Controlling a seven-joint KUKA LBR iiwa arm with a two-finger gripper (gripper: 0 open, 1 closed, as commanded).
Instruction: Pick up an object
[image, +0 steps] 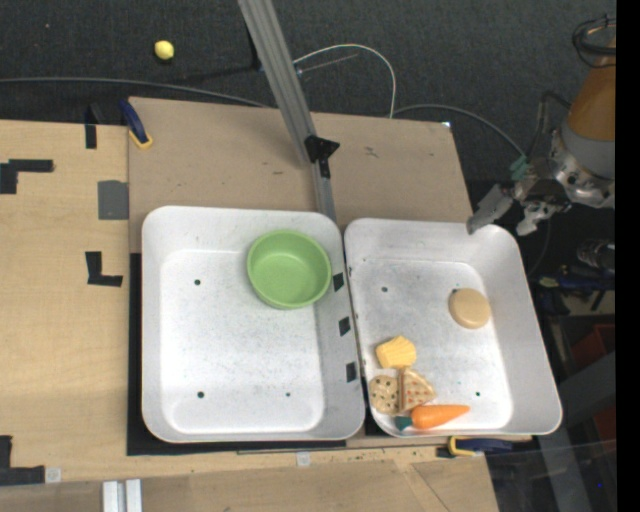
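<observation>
Gripper (497, 212) hangs off the R bin's (500, 250) 1 o'clock corner, nothing in it; can't tell its state. In R bin: tan round piece (469, 307) at 3 o'clock, yellow block (396, 352), crackers (398, 391) & carrot (438, 416) at 6–7. Green bowl (289, 268) sits at L bin's (170, 300) 1 o'clock.

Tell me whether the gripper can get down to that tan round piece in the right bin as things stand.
Probably yes. The tan round piece lies alone on bare bin floor, apart from the food cluster nearer the front, and the gripper hangs by the right bin's far corner with nothing between.
</observation>
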